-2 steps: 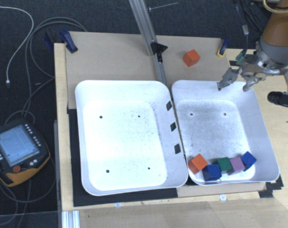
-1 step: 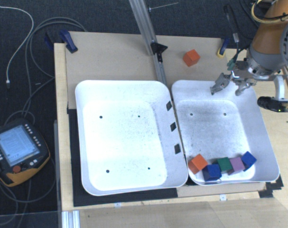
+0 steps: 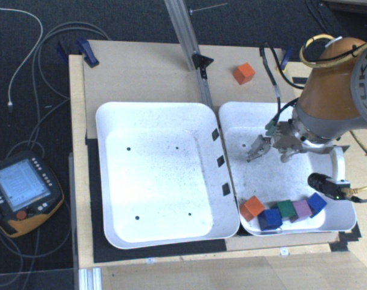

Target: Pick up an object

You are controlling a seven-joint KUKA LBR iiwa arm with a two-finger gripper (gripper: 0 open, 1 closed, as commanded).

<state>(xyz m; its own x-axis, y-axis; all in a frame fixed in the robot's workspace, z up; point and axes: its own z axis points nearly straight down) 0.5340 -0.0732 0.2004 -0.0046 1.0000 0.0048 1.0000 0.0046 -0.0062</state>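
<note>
A pale wooden surface stands on a dark carpeted floor. A slanted aluminium post rises from the far side of the surface, and a blue clamp grips its far left corner. On the floor to the left lie grey cables and a handheld control pendant with a lit screen.

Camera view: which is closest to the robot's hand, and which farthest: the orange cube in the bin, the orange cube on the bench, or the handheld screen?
From the hand:
1. Orange cube in the bin, just below.
2. Orange cube on the bench, above.
3. Handheld screen, far left.
</note>
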